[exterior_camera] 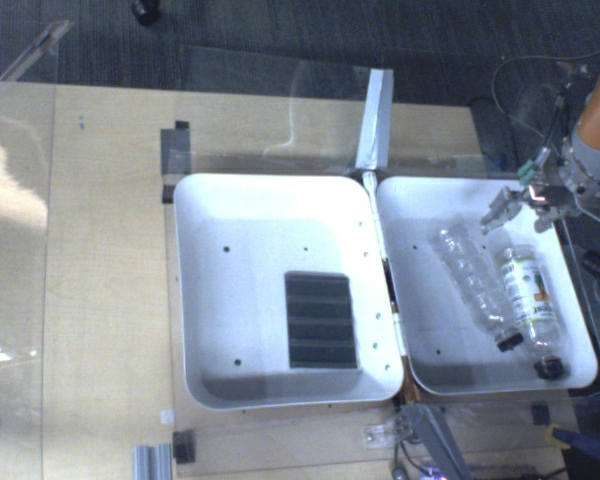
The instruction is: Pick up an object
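The jaws hang spread and empty over the right bin, approach under way. Two clear bottles lie below; next, I reckon, descend and close on one.

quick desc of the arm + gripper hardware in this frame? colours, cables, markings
The arm enters at the right edge: an orange band over a pale grey wrist section. The gripper is grey metal with two thin fingers and a small green-teal spot near its base. Thin dark cables loop above the wrist. No readable markings at this resolution.
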### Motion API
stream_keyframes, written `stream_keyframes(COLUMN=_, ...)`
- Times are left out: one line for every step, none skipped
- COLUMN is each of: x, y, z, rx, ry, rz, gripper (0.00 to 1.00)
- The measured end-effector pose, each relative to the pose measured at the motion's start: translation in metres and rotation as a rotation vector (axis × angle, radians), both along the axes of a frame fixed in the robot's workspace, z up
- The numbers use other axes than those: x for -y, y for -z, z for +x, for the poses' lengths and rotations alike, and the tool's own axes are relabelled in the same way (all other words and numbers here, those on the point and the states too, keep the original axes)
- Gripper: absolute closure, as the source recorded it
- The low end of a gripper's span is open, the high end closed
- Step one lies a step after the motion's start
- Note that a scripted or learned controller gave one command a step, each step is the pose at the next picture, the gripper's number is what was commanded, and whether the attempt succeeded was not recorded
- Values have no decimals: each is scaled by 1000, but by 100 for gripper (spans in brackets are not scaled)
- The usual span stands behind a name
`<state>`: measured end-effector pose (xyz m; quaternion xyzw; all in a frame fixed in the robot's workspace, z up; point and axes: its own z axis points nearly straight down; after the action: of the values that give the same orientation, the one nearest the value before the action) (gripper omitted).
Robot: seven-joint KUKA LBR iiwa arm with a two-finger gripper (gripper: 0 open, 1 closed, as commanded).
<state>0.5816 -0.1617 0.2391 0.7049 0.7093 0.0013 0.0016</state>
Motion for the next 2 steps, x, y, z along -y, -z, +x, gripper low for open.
stream_keyframes(x=30, y=102, z=-4, rx=2, ry=166, rz=1, gripper=0)
stream_keyframes(x=13, y=145, z=-9, rx=16, ry=71, rz=-4, gripper=0)
